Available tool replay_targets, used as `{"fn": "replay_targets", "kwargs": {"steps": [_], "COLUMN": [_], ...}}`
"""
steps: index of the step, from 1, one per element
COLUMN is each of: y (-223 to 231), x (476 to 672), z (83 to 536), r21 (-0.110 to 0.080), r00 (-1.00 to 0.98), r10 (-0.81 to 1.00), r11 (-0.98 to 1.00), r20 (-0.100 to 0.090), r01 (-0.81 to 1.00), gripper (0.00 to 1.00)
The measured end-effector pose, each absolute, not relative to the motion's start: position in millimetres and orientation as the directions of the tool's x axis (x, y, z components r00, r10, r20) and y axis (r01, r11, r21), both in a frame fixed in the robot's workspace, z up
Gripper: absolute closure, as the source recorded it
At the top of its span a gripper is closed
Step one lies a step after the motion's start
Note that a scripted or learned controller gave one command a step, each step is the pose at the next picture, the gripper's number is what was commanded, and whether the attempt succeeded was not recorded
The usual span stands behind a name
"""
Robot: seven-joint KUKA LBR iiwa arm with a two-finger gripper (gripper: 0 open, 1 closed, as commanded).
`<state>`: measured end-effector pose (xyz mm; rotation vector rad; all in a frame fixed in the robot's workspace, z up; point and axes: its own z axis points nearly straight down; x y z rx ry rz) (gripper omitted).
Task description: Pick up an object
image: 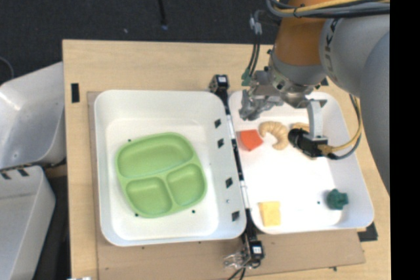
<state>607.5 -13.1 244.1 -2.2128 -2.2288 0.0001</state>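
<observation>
Your claw (252, 105): grip state unreadable, hovering at right bin's (351, 170) far-left corner | risk: red block (249, 140) and croissant (274, 133) crowd together, you may nudge both.

No text, label, brand, number or sign could be read anywhere: the bins, the bench and the arm bore no legible markings.

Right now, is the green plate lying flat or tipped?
Flat. The green plate rests on the floor of the left bin, its three compartments facing up.
</observation>
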Motion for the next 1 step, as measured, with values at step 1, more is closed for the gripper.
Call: {"fn": "replay_targets", "kwargs": {"steps": [1], "y": [45.2], "x": [599.6], "z": [248.0], "r21": [-0.002], "r00": [-0.008], "r10": [1.0], "r11": [0.008], "r20": [0.002], "r01": [1.0], "gripper": [1.0]}}
